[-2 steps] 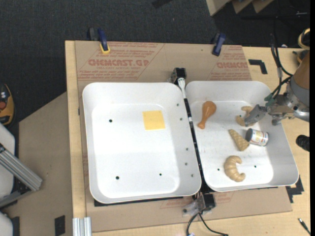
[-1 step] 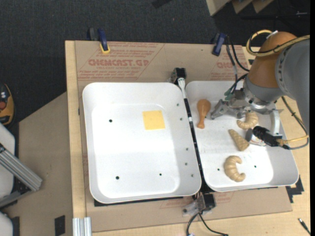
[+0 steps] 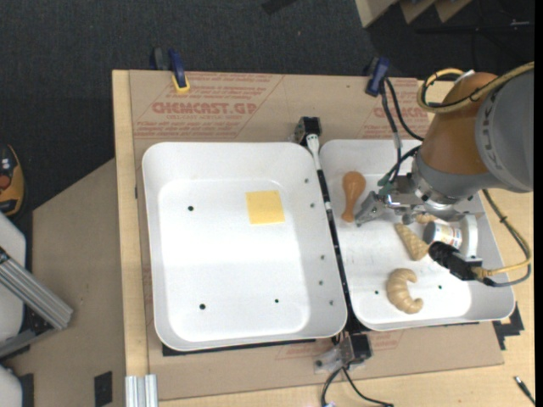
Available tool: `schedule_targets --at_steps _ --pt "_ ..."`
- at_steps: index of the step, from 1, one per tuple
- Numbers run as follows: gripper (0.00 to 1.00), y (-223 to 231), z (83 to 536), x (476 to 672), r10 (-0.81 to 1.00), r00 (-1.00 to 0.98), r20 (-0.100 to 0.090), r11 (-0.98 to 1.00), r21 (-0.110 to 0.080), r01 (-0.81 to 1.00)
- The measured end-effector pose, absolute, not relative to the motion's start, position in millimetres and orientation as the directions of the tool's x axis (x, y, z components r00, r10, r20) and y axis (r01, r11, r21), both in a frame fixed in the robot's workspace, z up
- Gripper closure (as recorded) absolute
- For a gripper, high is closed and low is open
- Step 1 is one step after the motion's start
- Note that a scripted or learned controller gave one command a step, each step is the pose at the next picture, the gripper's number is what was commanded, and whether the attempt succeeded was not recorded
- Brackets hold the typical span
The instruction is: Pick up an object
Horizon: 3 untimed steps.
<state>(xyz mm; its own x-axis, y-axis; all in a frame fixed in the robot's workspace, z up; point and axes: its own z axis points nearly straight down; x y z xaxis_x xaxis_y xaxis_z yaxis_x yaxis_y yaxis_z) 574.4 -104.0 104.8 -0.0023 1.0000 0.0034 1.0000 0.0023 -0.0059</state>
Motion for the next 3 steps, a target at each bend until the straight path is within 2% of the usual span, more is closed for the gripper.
schedule_targets --at_steps 1,2,3 --pt "0.0 -97 85 627.3 1.0 -0.005 -0.005 0.005 -0.01 1.0" --pt "0.0 -95 84 508.9 1.0 0.005 0.003 -0.005 -0.012 1.0" --pt "0.0 -112 85 551.3 1.0 -0.001 -0.002 0.001 0.004 1.0"
